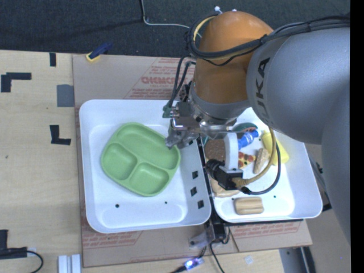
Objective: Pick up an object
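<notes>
In the camera view the gripper (173,136) hangs over the right-hand rim of the green plate (139,159). The plate lies flat in the left bin (94,169) and looks like the thing to be picked. How the jaws stand I cannot tell, because the wrist and its cables cover them from above, and I see nothing held. The main risk, as I judge it, lies in that rim: it is thin, low and sloped, so a close on it from straight above may slip off, or tip the plate up on its far edge and drop it. The grip point is also well off the plate's middle, so a lift from there could let the plate swing and slide out. Just right of the plate stands the bin's wall, and a descent drifting that way could strike the wall rather than the plate. Further right of the plate, the wooden block (248,205) and the other small things in the right bin (304,201) sit apart from the gripper and seem in no danger.
</notes>
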Available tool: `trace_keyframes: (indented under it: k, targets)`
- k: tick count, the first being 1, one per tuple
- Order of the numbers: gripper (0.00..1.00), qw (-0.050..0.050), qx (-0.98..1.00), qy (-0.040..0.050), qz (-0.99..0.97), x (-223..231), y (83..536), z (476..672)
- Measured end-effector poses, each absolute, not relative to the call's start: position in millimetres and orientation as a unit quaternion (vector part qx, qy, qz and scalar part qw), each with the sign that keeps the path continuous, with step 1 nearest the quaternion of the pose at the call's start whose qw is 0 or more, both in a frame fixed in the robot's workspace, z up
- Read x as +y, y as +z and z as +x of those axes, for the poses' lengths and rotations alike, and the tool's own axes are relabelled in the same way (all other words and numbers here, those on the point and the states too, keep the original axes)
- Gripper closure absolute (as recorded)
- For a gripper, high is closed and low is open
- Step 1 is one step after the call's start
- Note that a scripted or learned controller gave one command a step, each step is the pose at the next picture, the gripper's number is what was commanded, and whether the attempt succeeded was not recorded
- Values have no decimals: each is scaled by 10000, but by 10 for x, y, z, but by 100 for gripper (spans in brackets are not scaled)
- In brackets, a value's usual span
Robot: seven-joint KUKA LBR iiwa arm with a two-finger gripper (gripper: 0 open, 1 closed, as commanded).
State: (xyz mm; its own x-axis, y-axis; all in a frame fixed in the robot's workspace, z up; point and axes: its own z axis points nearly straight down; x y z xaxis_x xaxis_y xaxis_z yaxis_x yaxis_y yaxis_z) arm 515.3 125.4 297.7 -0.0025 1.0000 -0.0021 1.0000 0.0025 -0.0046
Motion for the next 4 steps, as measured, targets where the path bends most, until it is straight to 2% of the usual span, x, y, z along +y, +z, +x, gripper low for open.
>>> trace_keyframes:
  k: [1,2,3,4]
  targets:
    - [100,-9,-7090,-34,-7052,1406,3895,4828]
    - [100,3,-7085,19,-7057,1399,3936,4836]
    - [100,21,-7079,46,-7063,1545,3147,4822]
    - [100,11,-7087,22,-7055,1547,3288,4829]
